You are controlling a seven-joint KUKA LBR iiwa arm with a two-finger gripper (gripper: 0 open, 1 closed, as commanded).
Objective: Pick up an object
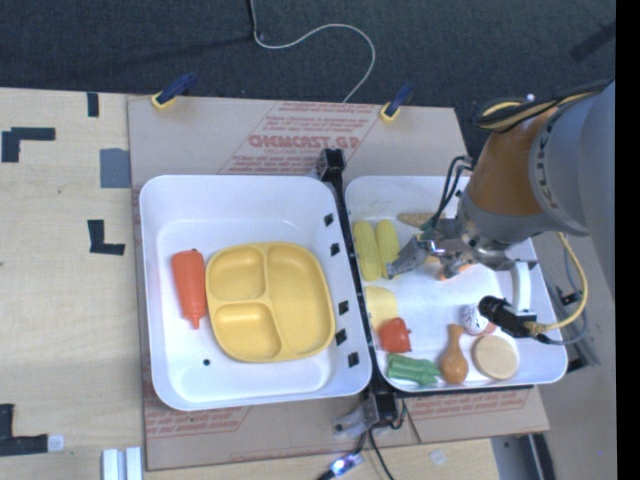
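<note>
Scanning leftward first, I see a toy carrot [188, 286] beside a yellow divided plate [269, 299] in the left bin [160, 203]. Across the divider, corn cobs [376, 247] lie just beside my gripper [418, 254], low over the right bin [545, 373]; I cannot tell its grip.
</note>
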